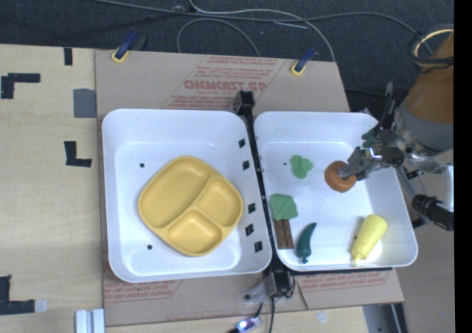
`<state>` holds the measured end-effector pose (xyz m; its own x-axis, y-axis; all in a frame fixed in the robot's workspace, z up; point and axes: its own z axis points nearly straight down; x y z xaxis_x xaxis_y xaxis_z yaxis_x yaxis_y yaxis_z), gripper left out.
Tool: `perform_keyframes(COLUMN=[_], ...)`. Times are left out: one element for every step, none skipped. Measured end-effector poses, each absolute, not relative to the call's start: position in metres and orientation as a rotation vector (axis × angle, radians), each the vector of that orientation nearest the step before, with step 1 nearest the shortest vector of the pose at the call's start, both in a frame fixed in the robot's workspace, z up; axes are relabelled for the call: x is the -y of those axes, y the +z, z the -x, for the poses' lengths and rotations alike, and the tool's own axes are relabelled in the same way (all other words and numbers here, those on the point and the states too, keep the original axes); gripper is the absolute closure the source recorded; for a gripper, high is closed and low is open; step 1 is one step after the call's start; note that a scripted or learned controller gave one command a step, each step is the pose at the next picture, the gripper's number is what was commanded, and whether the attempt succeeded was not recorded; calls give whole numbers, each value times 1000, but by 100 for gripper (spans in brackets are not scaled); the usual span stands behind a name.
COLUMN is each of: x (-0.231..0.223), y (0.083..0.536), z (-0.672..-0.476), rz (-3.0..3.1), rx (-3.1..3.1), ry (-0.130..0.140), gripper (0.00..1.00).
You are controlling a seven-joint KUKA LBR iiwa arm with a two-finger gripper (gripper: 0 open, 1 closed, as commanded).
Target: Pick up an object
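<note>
Over the right-hand bin [383, 177], near its far right wall, the gripper [354, 170] sits right at a small round orange-brown toy [340, 177], probably a play-food piece such as a doughnut or a fruit. Its dark tip overlaps the toy's upper right edge, but from this slanted view I cannot tell whether the gripper is open, closed, or gripping the toy at all. The toy rests on the bin floor, well apart from the yellow toy corn cob [368, 236] near the front right corner, and apart from the green broccoli piece [300, 166], the green leafy piece [282, 206] and the dark green chilli pepper [305, 242] to its left. It looks like light moulded plastic: stiff, smooth and likely somewhat slippery, not fragile. Being round, it could roll or squirt out sideways under an off-centre pinch, so the hold is best taken across its widest middle from above, with the squeeze passing through its centre. The left bin [118, 199] holds a yellow divided plate [190, 205].
</note>
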<state>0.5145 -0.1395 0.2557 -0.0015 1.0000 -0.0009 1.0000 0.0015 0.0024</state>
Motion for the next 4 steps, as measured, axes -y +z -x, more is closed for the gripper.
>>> perform_keyframes(x=[81, 36, -6, -67], y=[252, 248, 241, 232], z=[-528, -534, -535, -545], rz=[-2215, -2217, -2217, -2215], rx=[-2230, -2229, -2229, -2232], ry=[-1, -1, -3, -2], gripper=[100, 100, 100, 100])
